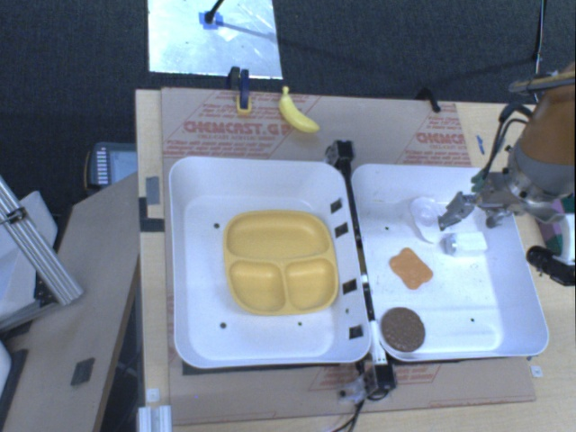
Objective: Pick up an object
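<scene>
reaching in from the right, my gripper (454,219) hangs over the far part of the right bin (517,331); whether it is spread or shut i cannot tell from this slant.

nearest the camera in that bin, a dark brown round disc (403,328) lies at the near left corner, close to the divider. a little farther in lies an orange flat piece (410,267), something like a cracker, its long axis running diagonally from far left to near right. beyond it, a small white block (468,242) lies just beside my gripper, its long side running left to right, and a pale translucent piece (425,212) lies next to it on the left, hard to make out against the white floor. nothing is pinched that i can see.

the left bin (193,268) holds a yellow divided plate (277,261), one wide compartment far and two smaller ones near.

past the bins, the brown board (378,124) carries red print reading "chemcast", repeated at left and right. on it lies a yellow banana (297,113), long axis tilted, beside a yellow and black clamp (241,91). farther still lies a shiny metal sheet (214,27).
</scene>
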You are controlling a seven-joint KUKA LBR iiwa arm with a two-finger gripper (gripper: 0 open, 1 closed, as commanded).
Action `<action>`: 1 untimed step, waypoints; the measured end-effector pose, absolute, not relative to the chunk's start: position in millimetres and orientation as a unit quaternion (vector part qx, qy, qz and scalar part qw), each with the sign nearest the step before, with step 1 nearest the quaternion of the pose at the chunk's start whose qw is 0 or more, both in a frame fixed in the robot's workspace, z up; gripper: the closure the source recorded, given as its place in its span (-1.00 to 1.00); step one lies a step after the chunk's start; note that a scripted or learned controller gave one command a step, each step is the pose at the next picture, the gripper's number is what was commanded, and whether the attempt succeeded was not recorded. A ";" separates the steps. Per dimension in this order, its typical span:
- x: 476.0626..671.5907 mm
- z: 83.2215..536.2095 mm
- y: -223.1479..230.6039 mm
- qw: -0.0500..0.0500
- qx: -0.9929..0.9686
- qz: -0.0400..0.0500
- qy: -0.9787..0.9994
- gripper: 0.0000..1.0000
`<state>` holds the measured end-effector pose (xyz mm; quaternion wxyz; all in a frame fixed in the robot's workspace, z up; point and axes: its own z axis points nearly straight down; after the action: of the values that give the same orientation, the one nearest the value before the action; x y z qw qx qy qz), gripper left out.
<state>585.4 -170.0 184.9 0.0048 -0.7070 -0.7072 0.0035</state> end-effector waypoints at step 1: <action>588.5 192.8 -169.5 -0.001 -0.706 0.000 -0.708 -1.00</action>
<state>588.5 -169.5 192.8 -0.0006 -0.7060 -0.7082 -0.0003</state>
